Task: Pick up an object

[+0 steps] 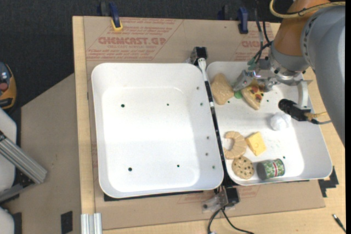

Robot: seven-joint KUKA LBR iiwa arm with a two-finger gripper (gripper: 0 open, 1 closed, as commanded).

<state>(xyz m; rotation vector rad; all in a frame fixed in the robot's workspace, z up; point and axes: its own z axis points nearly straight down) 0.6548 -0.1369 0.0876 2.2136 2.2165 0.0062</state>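
Note:
My gripper (251,83) hangs low over the far part of the right bin (312,142). It is right above a tan and red food slice (253,98), and the view does not show whether they touch. A small green piece (238,94) lies just left of that slice. A tan bread-like piece (221,89) rests against the bin's left wall. Nearer the front lie a white ball (278,122), a yellow cheese wedge (255,143), pale cookies (234,142), a round brown cookie (242,167) and a green can (271,168) on its side.
The left bin (109,82) sits beside the right one, sharing a raised middle rim (211,112). Both stand on a brown board (137,38) held by blue clamps (114,15) at the back edge. The arm (312,24) comes in from the upper right.

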